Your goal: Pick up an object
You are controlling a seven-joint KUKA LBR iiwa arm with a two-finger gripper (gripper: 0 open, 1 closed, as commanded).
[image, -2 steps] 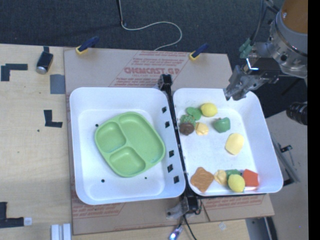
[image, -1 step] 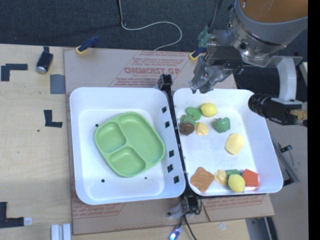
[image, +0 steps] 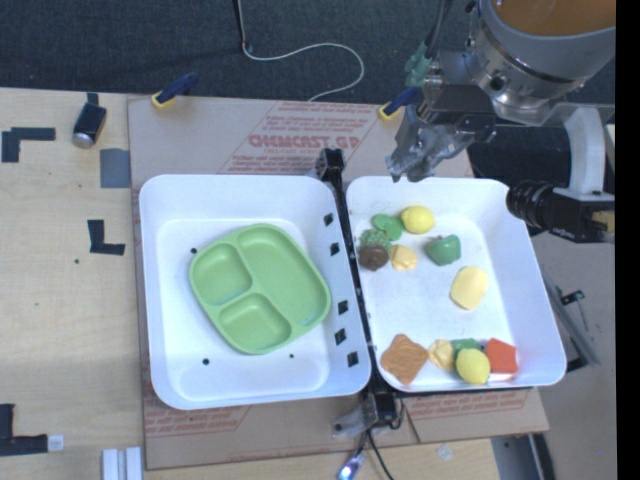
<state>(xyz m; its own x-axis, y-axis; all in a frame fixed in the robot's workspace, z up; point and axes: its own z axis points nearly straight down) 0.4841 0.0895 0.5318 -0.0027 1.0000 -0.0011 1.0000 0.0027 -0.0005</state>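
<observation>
Several toys beneath gripper

End effector is seen above the far rim of the right bin, nothing gripped. Toy foods are scattered in that bin. A green divided tray is seated in the bin beside it.
</observation>
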